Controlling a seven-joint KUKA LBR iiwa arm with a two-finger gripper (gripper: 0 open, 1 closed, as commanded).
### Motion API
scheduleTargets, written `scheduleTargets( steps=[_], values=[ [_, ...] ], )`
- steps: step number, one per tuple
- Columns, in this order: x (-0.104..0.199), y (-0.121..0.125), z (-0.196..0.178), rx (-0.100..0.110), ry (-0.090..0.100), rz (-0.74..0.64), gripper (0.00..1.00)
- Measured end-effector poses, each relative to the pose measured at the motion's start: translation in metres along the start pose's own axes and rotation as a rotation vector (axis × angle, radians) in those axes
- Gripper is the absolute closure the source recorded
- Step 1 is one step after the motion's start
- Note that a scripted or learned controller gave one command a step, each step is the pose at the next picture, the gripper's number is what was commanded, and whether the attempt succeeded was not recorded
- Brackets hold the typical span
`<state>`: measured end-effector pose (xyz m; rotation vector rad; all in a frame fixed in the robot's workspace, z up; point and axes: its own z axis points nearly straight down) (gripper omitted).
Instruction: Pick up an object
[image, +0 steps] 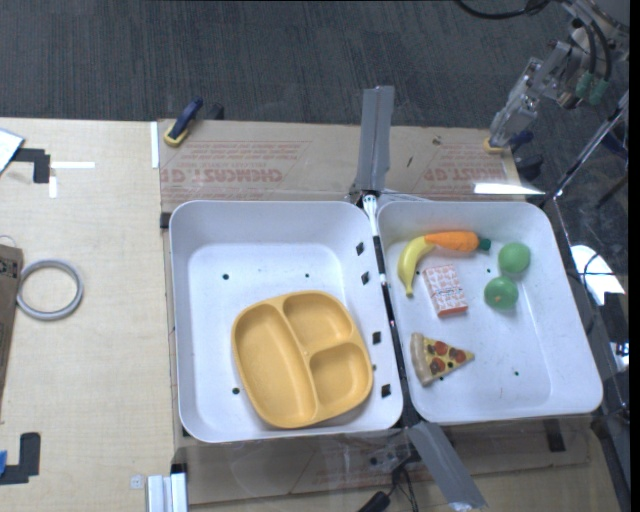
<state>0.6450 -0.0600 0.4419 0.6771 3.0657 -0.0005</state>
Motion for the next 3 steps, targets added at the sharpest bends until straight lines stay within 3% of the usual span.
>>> scheduleTargets(
  steps=[2, 3],
  values=[
    [0.034, 0.049, 0.0, -0.002, 0.0, -0.605, 1.0],
    [0.033, 0.085, 0.0, -0.003, -0.003, -1.034, 1.0]
  ],
)
